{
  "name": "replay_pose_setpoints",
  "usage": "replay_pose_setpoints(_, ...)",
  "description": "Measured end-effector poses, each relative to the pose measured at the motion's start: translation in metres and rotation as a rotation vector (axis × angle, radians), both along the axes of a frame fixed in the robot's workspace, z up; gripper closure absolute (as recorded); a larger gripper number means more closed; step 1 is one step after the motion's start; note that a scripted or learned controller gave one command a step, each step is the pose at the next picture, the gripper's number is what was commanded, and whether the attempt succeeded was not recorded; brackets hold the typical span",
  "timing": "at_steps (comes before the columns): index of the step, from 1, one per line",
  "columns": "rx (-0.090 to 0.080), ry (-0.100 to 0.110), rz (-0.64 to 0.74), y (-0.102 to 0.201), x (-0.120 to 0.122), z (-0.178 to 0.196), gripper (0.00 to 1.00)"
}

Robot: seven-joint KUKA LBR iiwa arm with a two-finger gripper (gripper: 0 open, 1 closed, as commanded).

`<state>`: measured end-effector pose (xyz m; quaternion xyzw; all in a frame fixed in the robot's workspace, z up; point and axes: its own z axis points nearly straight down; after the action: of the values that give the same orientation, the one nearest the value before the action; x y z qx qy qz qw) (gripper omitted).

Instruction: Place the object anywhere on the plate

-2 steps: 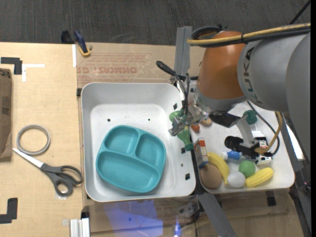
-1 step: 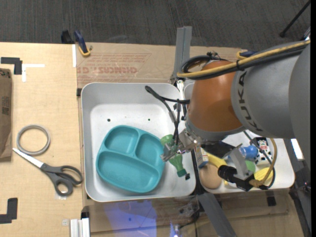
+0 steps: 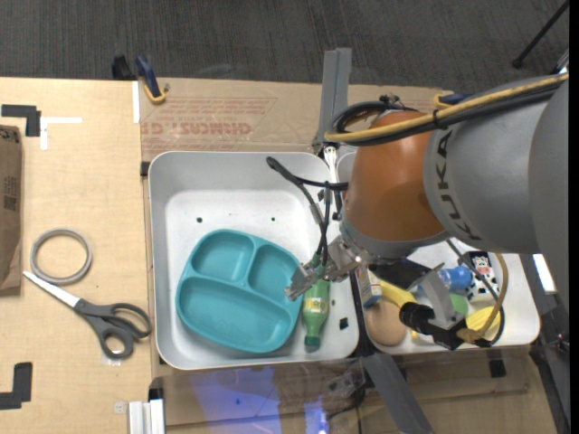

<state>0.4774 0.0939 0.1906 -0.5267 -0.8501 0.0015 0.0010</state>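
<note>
A teal plate (image 3: pixel 237 292) with three compartments lies in the left white bin (image 3: pixel 185 197), toward its front. A small green bottle (image 3: pixel 314 315) with a yellow label sits at the plate's right edge, upright or slightly tilted, on the bin floor. My gripper (image 3: pixel 312 278) hangs right above the bottle's top, with its metal fingers (image 3: pixel 298 287) on either side of the bottle's neck. The arm's orange band and grey body cover the bin divider and much of the right bin.
The right bin (image 3: pixel 516 333) holds several small objects: a tan egg shape (image 3: pixel 387 324), a yellow banana-like piece (image 3: pixel 484 319), a blue and white toy (image 3: pixel 457 278). Scissors (image 3: pixel 99 316) and a tape roll (image 3: pixel 61 255) lie on the bench left of the bins.
</note>
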Motion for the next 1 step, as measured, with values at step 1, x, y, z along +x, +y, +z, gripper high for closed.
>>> replay_pose_setpoints(1, -0.002, -0.003, -0.139, -0.0172, 0.1121, 0.1003, 0.0)
